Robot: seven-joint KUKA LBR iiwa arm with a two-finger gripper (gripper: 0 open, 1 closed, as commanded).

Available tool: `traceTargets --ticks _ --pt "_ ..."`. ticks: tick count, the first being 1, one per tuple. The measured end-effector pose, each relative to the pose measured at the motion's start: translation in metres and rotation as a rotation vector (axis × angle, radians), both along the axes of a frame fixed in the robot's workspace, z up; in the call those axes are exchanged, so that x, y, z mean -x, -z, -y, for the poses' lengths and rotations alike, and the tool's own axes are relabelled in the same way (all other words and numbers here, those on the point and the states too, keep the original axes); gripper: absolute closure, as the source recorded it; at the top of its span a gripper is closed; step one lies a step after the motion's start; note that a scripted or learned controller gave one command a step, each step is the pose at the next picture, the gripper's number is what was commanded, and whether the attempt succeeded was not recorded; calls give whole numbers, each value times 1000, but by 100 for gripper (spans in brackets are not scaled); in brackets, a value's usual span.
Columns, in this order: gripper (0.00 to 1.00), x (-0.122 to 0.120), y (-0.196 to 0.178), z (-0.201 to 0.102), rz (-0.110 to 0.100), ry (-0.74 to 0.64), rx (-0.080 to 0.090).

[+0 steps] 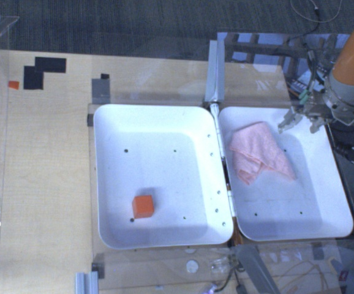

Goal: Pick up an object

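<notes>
A crumpled pink cloth [259,152] lies in the right bin [312,225], toward its upper left. An orange block [143,206] sits in the left bin [165,121], near its lower left. My gripper [301,122] hangs over the right bin's upper right corner, to the right of the cloth and apart from it. Its two fingers are spread, and there is nothing between them.
A metal divider rail [214,78] runs between the bins at the back. Black and orange markers [39,72] lie on the wooden bench at the far left. Cables and arm hardware [348,146] crowd the right edge.
</notes>
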State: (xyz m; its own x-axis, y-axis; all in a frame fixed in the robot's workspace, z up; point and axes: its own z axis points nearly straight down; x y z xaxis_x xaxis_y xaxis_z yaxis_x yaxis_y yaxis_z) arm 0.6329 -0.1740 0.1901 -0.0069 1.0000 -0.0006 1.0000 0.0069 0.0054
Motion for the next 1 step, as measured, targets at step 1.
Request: traceTargets --ticks 1 --pt "0 10 91 -52 9 -148 2"
